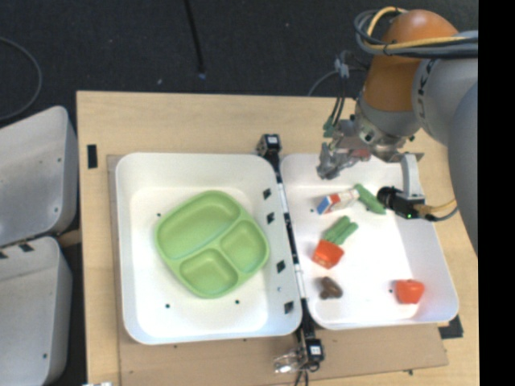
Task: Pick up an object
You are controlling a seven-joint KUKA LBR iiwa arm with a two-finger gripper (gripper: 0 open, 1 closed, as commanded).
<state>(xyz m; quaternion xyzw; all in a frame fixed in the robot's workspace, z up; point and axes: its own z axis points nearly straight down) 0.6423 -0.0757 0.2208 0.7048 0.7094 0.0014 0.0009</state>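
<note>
End effector (333, 164) hung over rear-left corner of right bin (426, 252), arm entering from right. Finger state not discernible from this slant; nothing seen between them. Nearest object, white tube with red-and-blue end (336, 201), lay just in front of end effector, toward camera, long axis running left-right, slightly tilted. Green piece (370, 199) touched tube's right end. Further forward: toy carrot, orange body, green top (332, 243); brown lump (329, 289); red-orange block (408, 291) near front right. Left bin (133, 312) held green divided plate (212, 243).
</note>
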